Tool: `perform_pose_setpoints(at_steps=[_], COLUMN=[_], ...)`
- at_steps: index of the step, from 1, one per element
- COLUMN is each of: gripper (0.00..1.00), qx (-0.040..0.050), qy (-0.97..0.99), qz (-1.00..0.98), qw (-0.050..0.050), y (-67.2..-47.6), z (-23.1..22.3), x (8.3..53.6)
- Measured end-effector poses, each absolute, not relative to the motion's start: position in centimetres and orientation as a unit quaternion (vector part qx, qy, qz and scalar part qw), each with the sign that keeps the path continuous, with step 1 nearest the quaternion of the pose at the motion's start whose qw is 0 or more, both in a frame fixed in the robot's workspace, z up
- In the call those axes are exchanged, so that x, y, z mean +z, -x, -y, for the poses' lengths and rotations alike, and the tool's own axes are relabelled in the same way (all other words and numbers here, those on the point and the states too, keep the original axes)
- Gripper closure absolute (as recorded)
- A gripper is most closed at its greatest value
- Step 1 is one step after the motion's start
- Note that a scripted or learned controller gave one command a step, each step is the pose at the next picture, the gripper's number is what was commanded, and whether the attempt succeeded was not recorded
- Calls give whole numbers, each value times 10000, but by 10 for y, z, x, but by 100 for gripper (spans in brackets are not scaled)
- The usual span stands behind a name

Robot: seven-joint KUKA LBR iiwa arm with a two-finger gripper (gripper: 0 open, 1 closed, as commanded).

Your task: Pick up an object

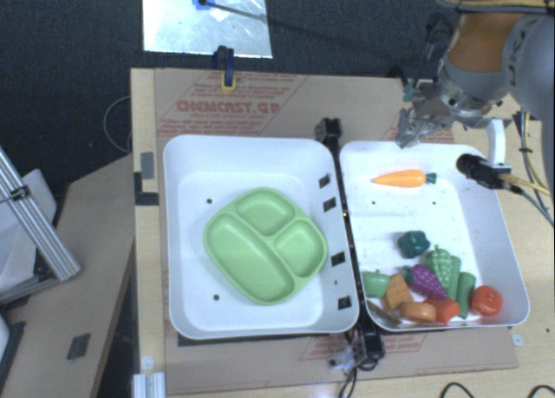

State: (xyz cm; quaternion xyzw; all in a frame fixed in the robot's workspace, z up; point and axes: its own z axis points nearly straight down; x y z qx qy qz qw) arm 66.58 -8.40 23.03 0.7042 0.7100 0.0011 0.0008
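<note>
My gripper (413, 133) hangs over the back rim of the right bin (512, 249), just left of the bin's middle, with nothing visibly in it. An orange toy carrot (401, 179) lies alone in the bin, a short way in front of the gripper. A dark green broccoli piece (414, 243) sits nearer the middle. Along the front edge lies a heap of toy food: purple grapes (425, 280), a red tomato (487, 300), a green pepper (376, 283) and several orange and green pieces.
The left bin (186, 214) holds a green divided plate (264, 244). Black clips (329, 205) line the seam between the bins. A shiny foil sheet (206, 6) and a blue and yellow clamp (225, 67) lie behind the bins.
</note>
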Motion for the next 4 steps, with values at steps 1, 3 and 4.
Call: perform_pose_setpoints(at_steps=[1, 3, 4], gripper=[100, 100, 100], qx=[7, 12, 8], qy=[-7048, -7068, -7058], qz=[-7094, -7074, -7085], qw=[9, 14, 10], y=[-664, -660, -658], z=[76, 88, 84], x=[220, 234, 235])
